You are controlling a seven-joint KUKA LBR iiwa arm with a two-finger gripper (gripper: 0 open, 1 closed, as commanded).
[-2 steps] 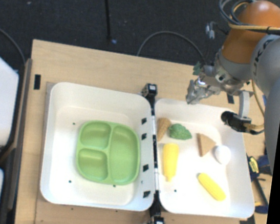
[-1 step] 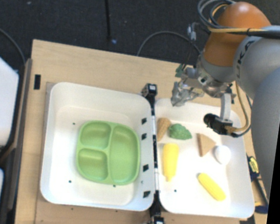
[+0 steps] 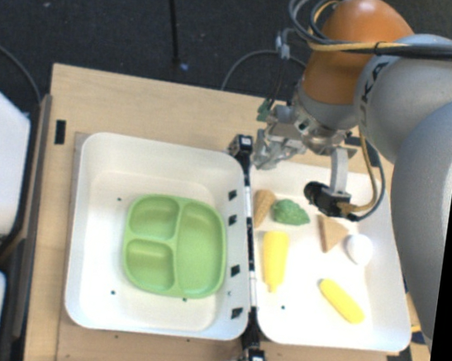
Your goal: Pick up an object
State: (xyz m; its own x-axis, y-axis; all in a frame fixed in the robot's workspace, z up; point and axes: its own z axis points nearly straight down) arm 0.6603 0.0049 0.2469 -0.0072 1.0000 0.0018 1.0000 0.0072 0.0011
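Camera view looks down on the right bin [image 3: 388, 336], where the loose objects lie: a tan cone [image 3: 262, 206] against the divider, a green leafy piece [image 3: 291, 213] just beside it, a yellow corn cob [image 3: 273, 259] below those two, a tan wedge [image 3: 330, 233], a white egg [image 3: 359, 249] touching or nearly touching the wedge, and a yellow banana-like piece [image 3: 341, 301] nearer the front. The task names no single object, so any of these would serve; the cone and the green piece are the likeliest, being closest to the tool.

From the gripper [image 3: 270, 150], those two lie toward the view's bottom and slightly right, near but not under it. The cone's long axis runs roughly along the divider, tip toward the front; the corn cob lies nearly parallel to it. The banana-like piece is slanted and well apart from the tool.

The gripper sits at the bin's far left corner, about over the rim where the two bins meet. Whether its fingers are apart or together I cannot tell; the metal parts blur into one another, and nothing is visibly between them.

The arm reaches in from the right, its orange band [image 3: 354, 43] above the wrist and the grey link covering the bin's right side. The left bin [image 3: 82, 280] holds a green divided plate [image 3: 175, 246].
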